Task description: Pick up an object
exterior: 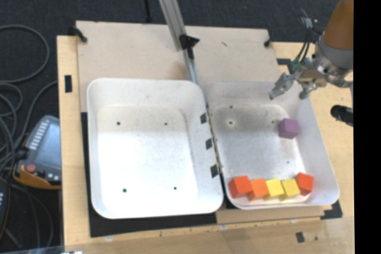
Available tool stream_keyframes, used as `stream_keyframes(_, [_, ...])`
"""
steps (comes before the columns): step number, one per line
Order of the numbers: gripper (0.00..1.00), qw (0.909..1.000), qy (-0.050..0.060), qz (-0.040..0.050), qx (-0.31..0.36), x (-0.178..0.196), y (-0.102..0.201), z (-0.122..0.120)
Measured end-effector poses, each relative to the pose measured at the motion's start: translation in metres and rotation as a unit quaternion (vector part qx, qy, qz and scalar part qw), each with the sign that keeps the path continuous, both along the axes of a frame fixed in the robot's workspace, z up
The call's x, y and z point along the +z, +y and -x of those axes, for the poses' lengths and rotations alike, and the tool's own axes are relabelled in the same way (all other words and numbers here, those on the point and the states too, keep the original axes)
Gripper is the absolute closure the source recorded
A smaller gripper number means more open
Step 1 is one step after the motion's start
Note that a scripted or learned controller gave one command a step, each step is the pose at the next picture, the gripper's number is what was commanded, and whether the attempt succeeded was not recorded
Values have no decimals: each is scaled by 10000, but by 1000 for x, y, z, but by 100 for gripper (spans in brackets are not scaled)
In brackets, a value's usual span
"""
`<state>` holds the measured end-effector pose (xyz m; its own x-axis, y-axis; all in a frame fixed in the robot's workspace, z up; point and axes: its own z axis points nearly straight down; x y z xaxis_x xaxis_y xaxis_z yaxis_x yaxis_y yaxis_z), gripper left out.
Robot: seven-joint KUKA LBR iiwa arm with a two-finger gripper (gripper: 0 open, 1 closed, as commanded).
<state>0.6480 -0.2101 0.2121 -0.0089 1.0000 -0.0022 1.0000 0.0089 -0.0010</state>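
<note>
Starting at the left, the left bin (149, 146) holds nothing I could pick, so my work lies further along. The right bin (226, 104) carries everything: along its near wall sits a row of small cubes, an orange cube (240, 185) at the left end, another orange cube beside it (258, 188), two yellow cubes (282, 187) touching one another, and a red-orange cube (305, 182) at the right end, tipped a little against the wall. Apart from that row, nearer the far right of the bin floor, rests a purple block (289, 128), standing alone with room around it. My gripper (293, 87) hangs above the bin's far right corner, just beyond the purple block, and my jaws look spread with nothing between them, though the view is coarse there. So I judge the task barely begun: nothing lifted, nothing grasped; descent, closing and lifting all remain.
</note>
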Motion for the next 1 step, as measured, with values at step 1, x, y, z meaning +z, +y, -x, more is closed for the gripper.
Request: stream_keyframes(1, [0, 10000, 11, -13, -23, -68, 32, -12])
